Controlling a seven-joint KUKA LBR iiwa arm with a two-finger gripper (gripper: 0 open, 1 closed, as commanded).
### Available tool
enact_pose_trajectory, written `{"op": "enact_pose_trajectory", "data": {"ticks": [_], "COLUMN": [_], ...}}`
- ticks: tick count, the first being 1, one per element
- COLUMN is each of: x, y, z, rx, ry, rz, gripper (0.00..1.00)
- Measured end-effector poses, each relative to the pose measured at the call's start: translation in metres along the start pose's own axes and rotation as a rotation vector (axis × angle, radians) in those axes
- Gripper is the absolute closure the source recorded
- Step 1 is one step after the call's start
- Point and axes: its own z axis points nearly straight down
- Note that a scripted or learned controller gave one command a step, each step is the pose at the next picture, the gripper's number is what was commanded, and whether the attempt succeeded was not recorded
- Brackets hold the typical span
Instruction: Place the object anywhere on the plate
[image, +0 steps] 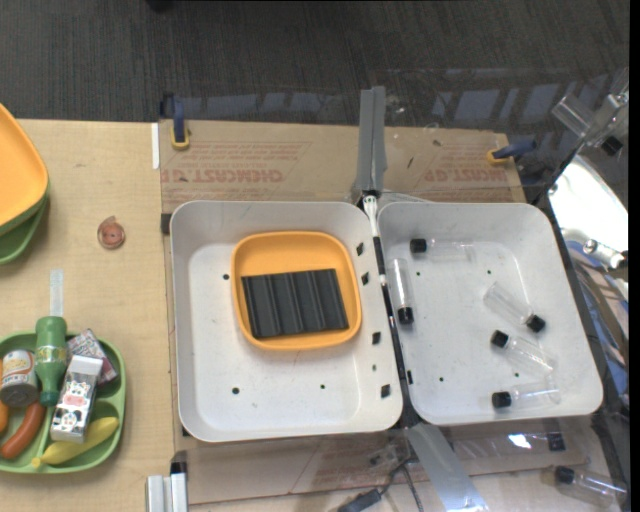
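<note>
Pincer: grasping or released, I cannot tell; a grey, blurred piece of hardware (597, 108), far right of and above the orange plate (295, 243), is probably part of my arm, well apart from everything listed below. Item 1, orange plate: sits near the middle of the left bin (200, 400), flat and square to its walls, which I judge leaves it easy to reach from above. Item 2, black ribbed slab (296, 304): lies flat on the plate, inside its rim, covering most of its floor; if this is the task's thing, the placing looks done. Item 3, clear tubes with black caps, all right of the plate in the right bin (570, 400): one (399, 290) lies along the bin wall nearest the plate; one (445, 246) lies further right and higher; two (512, 307) (520, 349) lie close together, far right; one (528, 398) lies far right and lower. They lie scattered on their sides, as loose round things settle, and if one is the task's thing it is not yet on the plate. Item 4, not for this job, far left of the plate: green dish (100, 440) of toy food, lower; a second orange dish (20, 180), higher.
</note>
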Motion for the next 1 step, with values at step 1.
{"op": "enact_pose_trajectory", "data": {"ticks": [1], "x": [-0.0003], "y": [0.0000], "z": [-0.0368], "rx": [-0.001], "ry": [-0.001], "rz": [-0.276], "gripper": [1.00]}}
